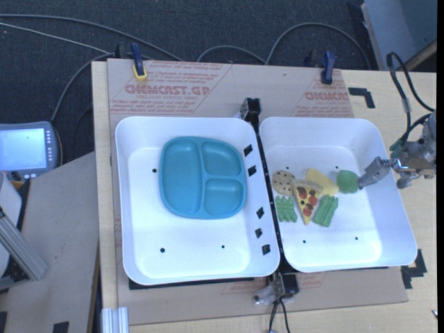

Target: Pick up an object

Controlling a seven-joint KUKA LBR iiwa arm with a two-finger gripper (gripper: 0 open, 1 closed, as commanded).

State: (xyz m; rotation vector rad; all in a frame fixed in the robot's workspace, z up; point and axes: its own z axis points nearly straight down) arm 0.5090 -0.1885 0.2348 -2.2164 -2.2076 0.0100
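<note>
At the right edge of the frame, the pincer (374, 171) reaches in over the right bin (368, 252), low and slanted, its tip just beside a green ball-like toy (347, 181). Contact unclear: tip and toy look touching or nearly so, and I cannot tell from this angle whether the pincer is wide or narrow. Nothing visibly sits between its tips, so no hold is recorded.

Candidate objects cluster in the middle of the right bin: a yellow wedge (320, 180) left of the green toy, a pizza slice (306, 199) below it, a round cookie (282, 181) at the left of the group, a green bean bundle (286, 209) and a second green piece (325, 211) lower down. The left bin (139, 255) carries a teal divided plate (203, 177), well apart from the arm.

Risks, as judged:
- Round toy may roll off if the tips close off-centre or meet it from one side.
- Yellow wedge lies against the green toy; a closing tip could catch both or shove the wedge.
- Low approach near the bin's right wall may clip the rim on lift.
</note>
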